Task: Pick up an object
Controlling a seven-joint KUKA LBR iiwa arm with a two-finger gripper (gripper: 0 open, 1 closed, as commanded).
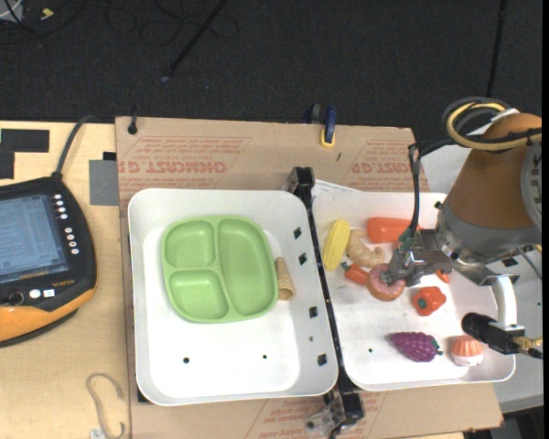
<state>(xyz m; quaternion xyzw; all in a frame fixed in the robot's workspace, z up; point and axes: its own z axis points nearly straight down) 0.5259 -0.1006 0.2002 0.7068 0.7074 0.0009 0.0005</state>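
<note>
The grey arm reaches in from the right, its orange band bulking over the right bin and its wrist angled down and to the left. The end effector sits low among the toy foods near the middle of that bin. Its dark metal parts press against a pink, ring-shaped donut-like piece, which lies just under and to the left of its tip — whether it is clenched on the piece or released cannot be told from this slant.

Around that spot the foods crowd close. A yellow corn cob lies to the left near the divider between the bins, with a pale knobbly piece just beside it. An orange carrot lies above the end effector, toward the bin's far wall. A small red pepper sits just to the right of the pink ring. Nearer the front wall rest a purple bunch of grapes and a pink-and-white piece, both apart from the end effector.

The left bin carries a green three-compartment tray, with a tan cone-like item touching its right edge. On the tabletop at far left lies a control pendant with a lit screen.
</note>
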